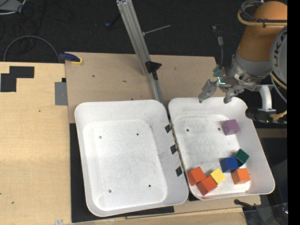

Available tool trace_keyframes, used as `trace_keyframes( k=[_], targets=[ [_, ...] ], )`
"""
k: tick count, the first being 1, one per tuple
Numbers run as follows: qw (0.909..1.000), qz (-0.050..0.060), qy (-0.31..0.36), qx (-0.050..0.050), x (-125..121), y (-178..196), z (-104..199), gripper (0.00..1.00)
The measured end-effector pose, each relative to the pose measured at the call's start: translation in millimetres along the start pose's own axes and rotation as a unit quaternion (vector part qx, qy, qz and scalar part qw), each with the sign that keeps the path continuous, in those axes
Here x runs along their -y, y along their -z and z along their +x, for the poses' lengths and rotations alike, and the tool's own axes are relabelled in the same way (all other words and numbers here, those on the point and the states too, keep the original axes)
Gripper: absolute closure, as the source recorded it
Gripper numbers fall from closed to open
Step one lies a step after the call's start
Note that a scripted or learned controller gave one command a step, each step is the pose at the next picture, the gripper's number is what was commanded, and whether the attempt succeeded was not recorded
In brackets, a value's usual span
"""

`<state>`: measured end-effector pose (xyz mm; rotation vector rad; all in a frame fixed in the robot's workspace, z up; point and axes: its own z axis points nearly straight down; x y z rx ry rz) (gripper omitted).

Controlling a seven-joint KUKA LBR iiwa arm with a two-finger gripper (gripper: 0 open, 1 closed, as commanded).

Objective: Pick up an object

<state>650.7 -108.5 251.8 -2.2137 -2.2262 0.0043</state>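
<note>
The hand [217, 93] hangs released over the right bin's [262, 149] far rim — nothing between its fingers — purple block [229, 126] lying just nearer.

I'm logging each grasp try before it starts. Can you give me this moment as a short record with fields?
end effector: above the far rim of the right bin, fingers spread, nothing between them
right bin contents: purple block, green block, blue block, yellow block, three orange blocks
cluster: all but purple sit together at the near edge
left bin: beside the right one
</note>
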Motion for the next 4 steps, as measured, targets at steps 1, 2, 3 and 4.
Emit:
trace_keyframes(
  k=[1, 2, 3, 4],
  targets=[
    [1.0, 0.0, 0.002, 0.0, -0.2, 10.0, 0.3, 1.0],
    [1.0, 0.001, 0.002, 0.0, -0.1, 9.5, 0.2, 0.0],
    [1.0, 0.004, -0.004, -0.001, 31.5, -160.1, 2.9, 0.0],
    [1.0, -0.005, -0.002, 0.0, -9.5, 163.9, 28.6, 0.0]
  ],
)
